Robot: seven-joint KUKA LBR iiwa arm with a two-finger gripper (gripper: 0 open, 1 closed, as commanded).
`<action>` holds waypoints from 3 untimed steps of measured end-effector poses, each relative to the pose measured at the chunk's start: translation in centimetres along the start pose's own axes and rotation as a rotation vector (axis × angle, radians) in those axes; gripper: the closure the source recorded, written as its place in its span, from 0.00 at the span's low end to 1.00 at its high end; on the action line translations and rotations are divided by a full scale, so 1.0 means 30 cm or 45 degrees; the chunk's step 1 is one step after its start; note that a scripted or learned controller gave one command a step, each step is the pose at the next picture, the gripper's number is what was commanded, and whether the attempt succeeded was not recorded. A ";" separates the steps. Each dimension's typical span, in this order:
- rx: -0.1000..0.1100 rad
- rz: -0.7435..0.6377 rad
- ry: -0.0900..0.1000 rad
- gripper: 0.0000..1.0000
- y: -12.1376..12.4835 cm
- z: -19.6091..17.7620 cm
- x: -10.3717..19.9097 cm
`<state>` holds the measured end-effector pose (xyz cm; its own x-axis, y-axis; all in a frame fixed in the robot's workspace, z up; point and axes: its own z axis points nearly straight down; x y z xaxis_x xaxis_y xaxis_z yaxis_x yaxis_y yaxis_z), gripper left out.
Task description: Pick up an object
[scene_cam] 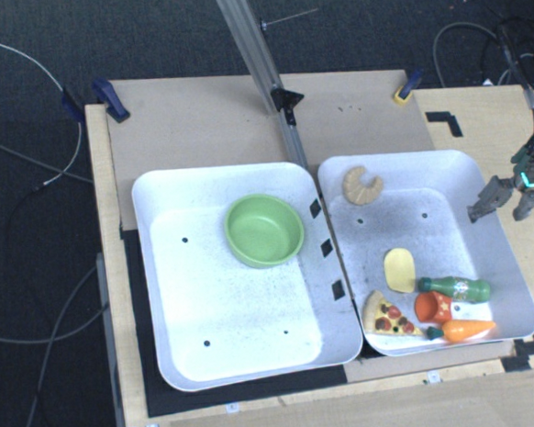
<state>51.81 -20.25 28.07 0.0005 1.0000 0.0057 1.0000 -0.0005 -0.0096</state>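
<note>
Approach step: the gripper (506,204) hangs spread and empty at the right bin's (490,236) edge, and must next descend over the bottle (455,287).

text: none legible | labels: none | numbers: none

Pincer (508,200) at right edge, arm cut off; finger gap too small to judge.
</note>
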 end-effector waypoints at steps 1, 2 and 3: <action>-0.005 -0.001 -0.001 0.00 0.002 -0.007 0.000; 0.004 0.000 0.002 0.00 0.029 0.193 -0.003; 0.005 0.001 0.003 0.00 0.028 0.340 -0.015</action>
<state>52.56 -20.64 17.86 0.0011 1.0000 0.0081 0.9999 -0.0010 -0.0139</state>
